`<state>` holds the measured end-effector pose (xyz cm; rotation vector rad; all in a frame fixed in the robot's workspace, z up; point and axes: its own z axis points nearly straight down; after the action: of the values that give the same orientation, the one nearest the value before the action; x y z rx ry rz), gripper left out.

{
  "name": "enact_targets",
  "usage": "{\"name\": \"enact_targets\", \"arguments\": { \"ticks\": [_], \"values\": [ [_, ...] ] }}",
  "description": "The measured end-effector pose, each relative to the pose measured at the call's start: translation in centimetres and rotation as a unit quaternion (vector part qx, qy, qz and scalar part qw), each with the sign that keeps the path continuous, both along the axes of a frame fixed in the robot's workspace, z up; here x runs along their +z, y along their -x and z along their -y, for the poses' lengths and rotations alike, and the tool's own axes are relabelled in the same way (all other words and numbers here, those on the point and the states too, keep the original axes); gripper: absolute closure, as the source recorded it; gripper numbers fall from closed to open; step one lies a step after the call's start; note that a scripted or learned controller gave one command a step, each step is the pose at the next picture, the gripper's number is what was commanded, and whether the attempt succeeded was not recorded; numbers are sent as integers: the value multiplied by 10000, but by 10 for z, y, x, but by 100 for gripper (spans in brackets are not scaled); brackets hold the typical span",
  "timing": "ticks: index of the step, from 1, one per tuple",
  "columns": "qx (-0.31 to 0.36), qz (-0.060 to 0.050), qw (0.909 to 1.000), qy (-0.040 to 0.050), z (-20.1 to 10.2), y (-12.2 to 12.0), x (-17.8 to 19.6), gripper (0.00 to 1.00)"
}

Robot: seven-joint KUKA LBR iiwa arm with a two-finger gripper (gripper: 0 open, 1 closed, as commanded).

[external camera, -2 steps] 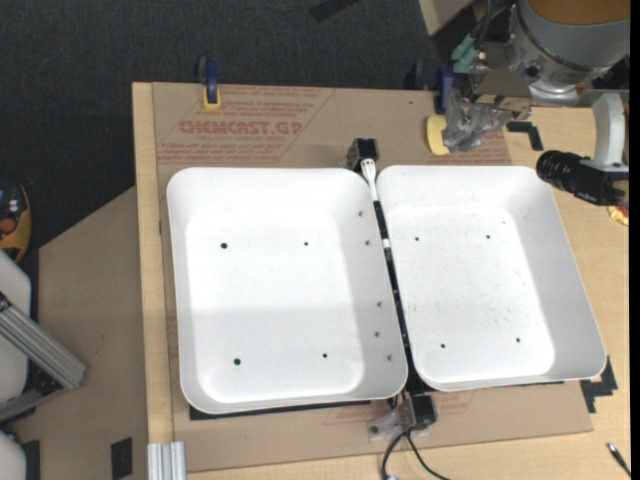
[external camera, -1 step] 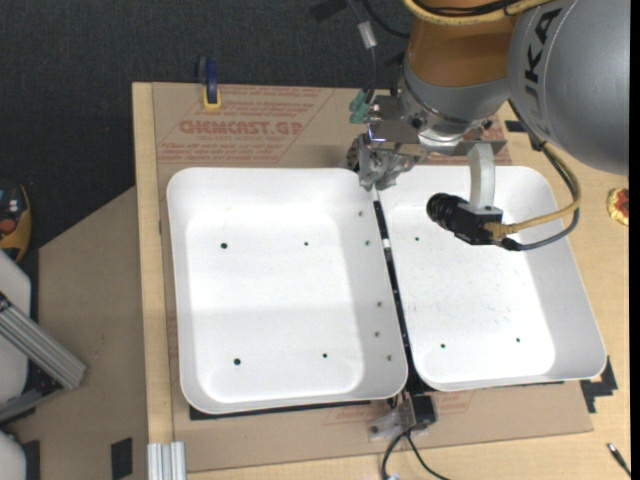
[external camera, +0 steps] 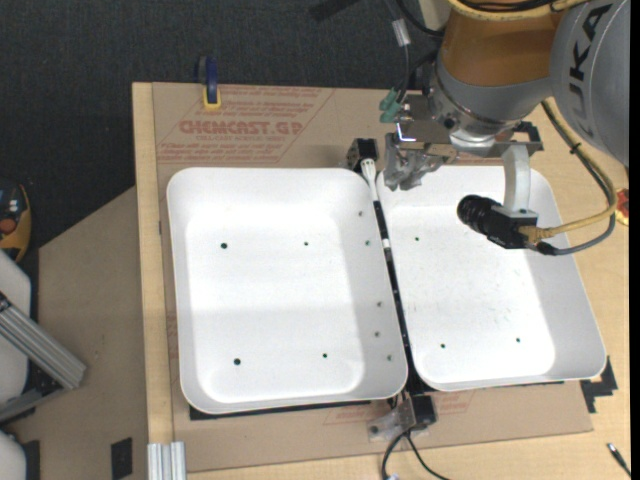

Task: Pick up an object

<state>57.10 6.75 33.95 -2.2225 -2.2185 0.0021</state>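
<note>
A dark, speckled floor surrounds the desk (external camera: 300, 118), whose brown board top carries red printed lettering along its far edge. A small clamp with a blue handle and yellow body (external camera: 209, 81) grips that far edge at the left. Two shallow white bins sit side by side on the board, their inner rims touching along a dark seam that runs from far to near. The left bin (external camera: 190, 298) shows a plain white floor marked by four small dark dots. The right bin (external camera: 570, 318) shows the same white floor with a few dots, and no loose object to pick can be made out in either bin.

The arm (external camera: 500, 38) enters from the upper right, its orange band broad above a grey wrist. The tool (external camera: 408, 168) hangs over the far left corner of the right bin, just beside the seam between the bins. Its metal tip is small and partly lost against the wrist hardware, so whether it is open or closed cannot be told; nothing is visibly held. A black cylindrical unit (external camera: 490, 220) on a white bracket juts from the wrist over the right bin, with a yellowish cable (external camera: 580, 226) trailing off to the right. At the near edge, a small black connector with a cable (external camera: 415, 413) sits below the seam.
</note>
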Motion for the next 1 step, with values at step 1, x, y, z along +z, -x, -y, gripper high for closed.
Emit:
{"name": "enact_targets", "arguments": {
  "ticks": [1],
  "values": [
    [17,-3,10000,-5,-11,32,13,100]
  ]
}}
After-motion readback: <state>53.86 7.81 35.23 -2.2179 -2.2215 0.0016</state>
